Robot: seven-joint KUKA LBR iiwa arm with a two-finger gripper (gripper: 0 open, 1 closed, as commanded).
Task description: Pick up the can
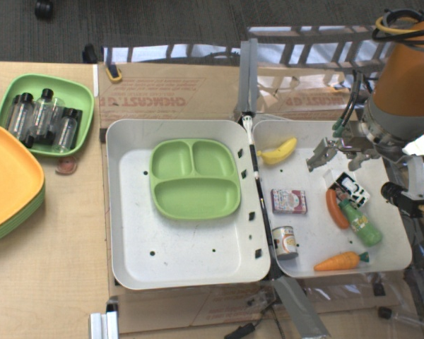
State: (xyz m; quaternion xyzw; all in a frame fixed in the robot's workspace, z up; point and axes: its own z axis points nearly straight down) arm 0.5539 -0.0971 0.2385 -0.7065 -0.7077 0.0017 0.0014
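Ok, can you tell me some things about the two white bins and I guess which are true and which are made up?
1. The can stands in the right bin. True.
2. The green plate has the banana on it. False: the banana lies in the right bin, near its top left corner.
3. The tool is squeezing the can. False: it hangs apart from the can, up near the banana.
4. The carrot lies to the right of the can. True.

Grey arm (403,83), pincer (336,154) low, pointing left
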